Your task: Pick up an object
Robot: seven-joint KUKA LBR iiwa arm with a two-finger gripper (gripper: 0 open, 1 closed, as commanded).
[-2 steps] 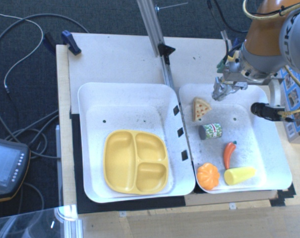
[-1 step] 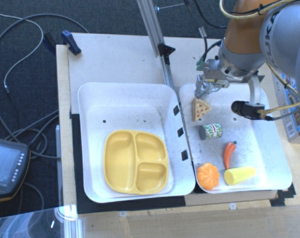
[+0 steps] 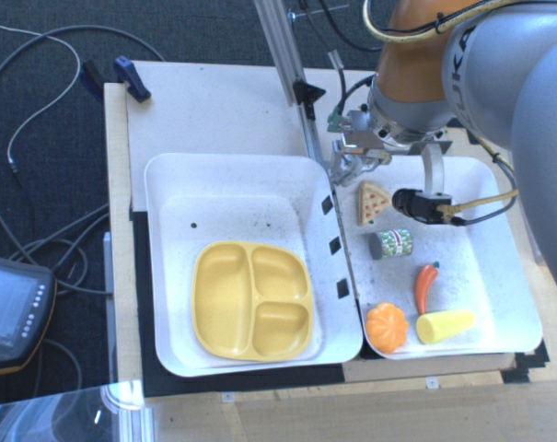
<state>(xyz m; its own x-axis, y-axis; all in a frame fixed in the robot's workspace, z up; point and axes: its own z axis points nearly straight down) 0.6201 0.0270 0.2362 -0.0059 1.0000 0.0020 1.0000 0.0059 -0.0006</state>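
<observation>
Evidently the camera view offers several candidates in the right bin (image 3: 499,247), and all look like small toy foods: light, rigid plastic, smooth enough to slip under a poor pinch but not fragile. The pizza slice (image 3: 371,203) lies near the bin's upper left, close to the divider between the two bins. It is a flat wedge, so it would probably be best pinched across its narrow width, near the crust end. Just below it lies the small green can (image 3: 394,243), on its side; being round, it may roll, and a grip across its curved body seems safest. Further down, the orange carrot (image 3: 426,286) stands nearly on end along the bin floor; it is slim and would suit a grip across its middle. The yellow block (image 3: 445,325) and the orange pumpkin (image 3: 387,327) rest near the bottom rim, the pumpkin near the corner by the divider, which could crowd the fingers.

The left bin (image 3: 168,191) holds a yellow divided tray (image 3: 252,299), broad and shallow, awkward for two fingers.

The arm (image 3: 499,53) reaches in from the right, its orange band above the wrist. The gripper (image 3: 353,162) hangs at the bin's upper left edge, just above the pizza slice. Whether it is released or clenched cannot be told from this angle, and nothing visible sits in it.
</observation>
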